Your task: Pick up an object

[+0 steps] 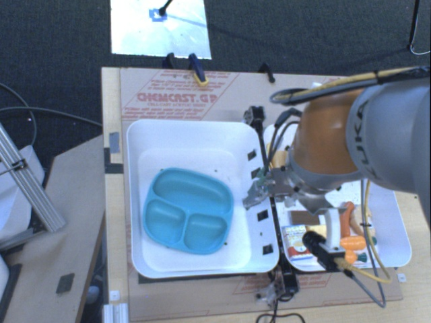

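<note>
Orange-banded wrist of mine rides highest, jaws beneath it over the wall between the bins, open or closed I cannot tell; blue divided plate lies flat in the left bin, just viewward-left of them.

A single fixed camera is looking down at a slant on the worktop from above. It is taking in both white bins, the left bin sitting mid-frame and the right bin running toward the right edge. The grey and orange arm is reaching in from the right, looming nearest the lens, with dark floor showing beyond the far edge.
</note>
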`<state>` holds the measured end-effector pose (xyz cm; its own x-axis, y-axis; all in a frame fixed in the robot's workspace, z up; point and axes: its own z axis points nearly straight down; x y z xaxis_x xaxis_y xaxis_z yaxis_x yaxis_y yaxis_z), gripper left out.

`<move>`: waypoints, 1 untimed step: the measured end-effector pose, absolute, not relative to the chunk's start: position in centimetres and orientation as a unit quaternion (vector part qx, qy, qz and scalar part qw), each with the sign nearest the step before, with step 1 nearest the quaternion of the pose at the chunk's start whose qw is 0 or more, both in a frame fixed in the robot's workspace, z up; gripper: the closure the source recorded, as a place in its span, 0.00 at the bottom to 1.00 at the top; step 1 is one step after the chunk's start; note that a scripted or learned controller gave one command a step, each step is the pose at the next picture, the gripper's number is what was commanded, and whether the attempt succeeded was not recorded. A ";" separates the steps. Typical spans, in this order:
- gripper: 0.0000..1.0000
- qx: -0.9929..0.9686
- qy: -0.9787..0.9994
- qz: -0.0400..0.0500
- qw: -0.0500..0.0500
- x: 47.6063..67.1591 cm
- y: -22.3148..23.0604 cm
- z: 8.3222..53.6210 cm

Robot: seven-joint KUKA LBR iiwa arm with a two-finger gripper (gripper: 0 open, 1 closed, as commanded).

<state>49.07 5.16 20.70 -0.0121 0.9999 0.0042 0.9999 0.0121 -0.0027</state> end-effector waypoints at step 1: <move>1.00 -0.705 -0.709 -0.002 0.000 49.5 4.7 21.7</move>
